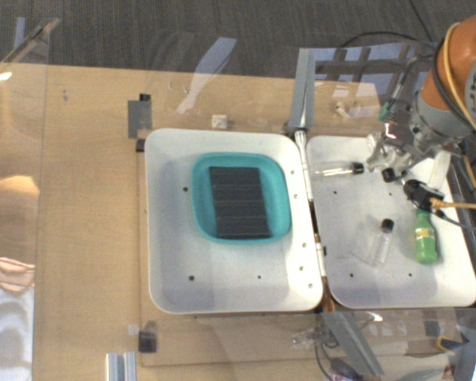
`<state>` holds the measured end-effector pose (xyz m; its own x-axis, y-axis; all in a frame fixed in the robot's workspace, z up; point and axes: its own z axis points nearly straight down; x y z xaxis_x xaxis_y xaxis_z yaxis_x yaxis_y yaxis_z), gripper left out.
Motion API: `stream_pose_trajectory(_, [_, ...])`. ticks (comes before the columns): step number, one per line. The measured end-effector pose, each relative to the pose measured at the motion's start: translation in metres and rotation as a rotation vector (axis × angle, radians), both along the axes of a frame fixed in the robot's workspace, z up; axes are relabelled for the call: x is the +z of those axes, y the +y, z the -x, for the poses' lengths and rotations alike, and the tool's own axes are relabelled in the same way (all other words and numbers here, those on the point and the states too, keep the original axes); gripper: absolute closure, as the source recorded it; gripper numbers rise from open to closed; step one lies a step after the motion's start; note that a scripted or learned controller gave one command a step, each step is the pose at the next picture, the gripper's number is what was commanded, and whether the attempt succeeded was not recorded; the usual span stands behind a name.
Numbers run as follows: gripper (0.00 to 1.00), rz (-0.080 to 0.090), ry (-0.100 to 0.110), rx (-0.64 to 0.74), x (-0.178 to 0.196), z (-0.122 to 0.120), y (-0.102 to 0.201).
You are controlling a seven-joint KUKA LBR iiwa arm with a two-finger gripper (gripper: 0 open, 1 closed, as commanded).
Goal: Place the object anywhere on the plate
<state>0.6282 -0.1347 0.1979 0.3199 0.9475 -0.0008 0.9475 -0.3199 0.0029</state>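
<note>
Pale wooden bench top [79,236] under dark carpet holds two shallow white bins side by side. At the upper right, the grey arm with its orange band [460,62] reaches down over the right bin [397,292]. Its gripper [393,161] hangs above that bin's upper part, amid cables and dark fittings; whether it is open or closed cannot be made out, and nothing can be seen in its grasp. Just below it, near the bin's right side, lies a small green bottle [425,243] with a pale cap end toward the gripper. To the bottle's left lies a clear, hard-to-see vial with a dark cap [378,243]. Another thin clear item with a dark tip [337,169] lies near the bin's upper left. The left bin [166,276] holds a teal plate [279,205] with a dark ribbed rectangle [239,202] on it. No writing is legible.
</note>
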Motion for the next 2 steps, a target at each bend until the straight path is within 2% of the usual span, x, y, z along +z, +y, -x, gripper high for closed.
stream_pose_trajectory(1, [1.00, -0.002, -0.001, 0.213, -0.051, 0.046, 0.052])
stream_pose_trajectory(2, [1.00, 0.000, -0.005, 0.415, -0.012, 0.046, 0.121])
